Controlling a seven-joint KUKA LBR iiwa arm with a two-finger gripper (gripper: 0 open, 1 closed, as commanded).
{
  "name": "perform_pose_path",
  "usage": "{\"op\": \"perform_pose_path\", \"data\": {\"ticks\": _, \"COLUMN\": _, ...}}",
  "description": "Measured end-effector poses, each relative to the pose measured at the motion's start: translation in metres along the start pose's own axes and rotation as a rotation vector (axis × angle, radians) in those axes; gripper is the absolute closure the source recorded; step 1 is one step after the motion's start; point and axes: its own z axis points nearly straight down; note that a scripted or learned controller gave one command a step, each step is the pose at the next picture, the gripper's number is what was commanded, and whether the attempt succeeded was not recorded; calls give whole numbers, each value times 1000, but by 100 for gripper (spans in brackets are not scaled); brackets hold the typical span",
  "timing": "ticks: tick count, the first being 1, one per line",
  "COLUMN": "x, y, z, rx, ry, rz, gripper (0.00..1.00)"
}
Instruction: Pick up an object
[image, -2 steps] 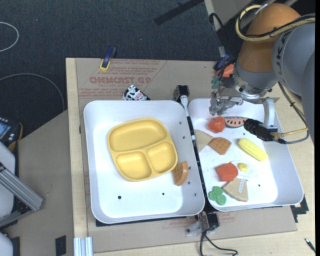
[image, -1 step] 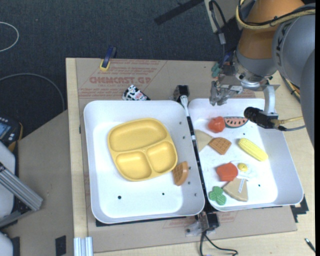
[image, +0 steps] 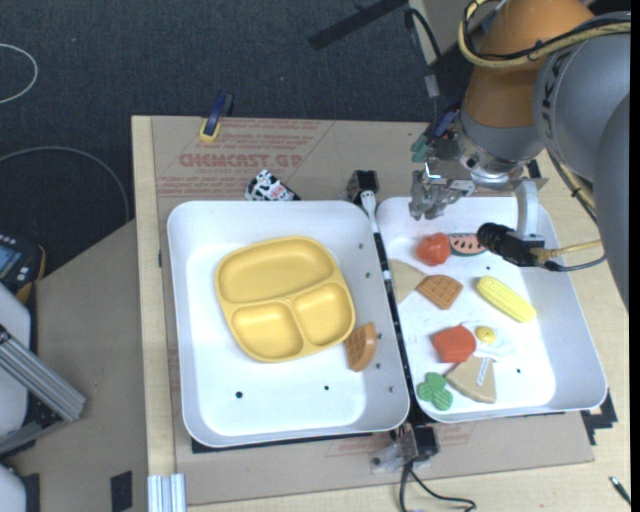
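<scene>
Two bins: right bin (image: 575, 345) = toy food, left bin (image: 190, 330) = yellow tray (image: 285, 295)
gripper (image: 430, 203): over right bin's far-left corner, holds nothing; jaw gap: can't tell
target: red tomato (image: 433, 248) just below fingers (my guess)
risk: tomato rolls off pads, or fingers hit bin wall
clutter: watermelon slice (image: 466, 243), waffle (image: 440, 291) near; corn (image: 505, 298) further off

**Right bin crowded, left bin open around the tray**

In the right bin (image: 575, 340) you get little free floor: tomato (image: 433, 249), watermelon slice (image: 465, 243), waffle (image: 440, 291), corn (image: 505, 299), red piece (image: 454, 344), green piece (image: 434, 391) and wedge (image: 476, 383) lie close together. A bare strip runs along its right wall. In the left bin (image: 190, 300) the yellow tray (image: 285, 297) fills the centre, with a brown piece (image: 362, 346) beside its lower right; the lower left floor is open.
</scene>
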Motion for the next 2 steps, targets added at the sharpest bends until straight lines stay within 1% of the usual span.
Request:
{"op": "perform_pose_path", "data": {"ticks": 1, "x": -9, "y": 4, "z": -7, "rx": -7, "ry": -2, "rz": 2, "gripper": 100}}
{"op": "perform_pose_path", "data": {"ticks": 2, "x": -5, "y": -5, "z": 8, "rx": 1, "ry": -1, "rz": 3, "gripper": 100}}
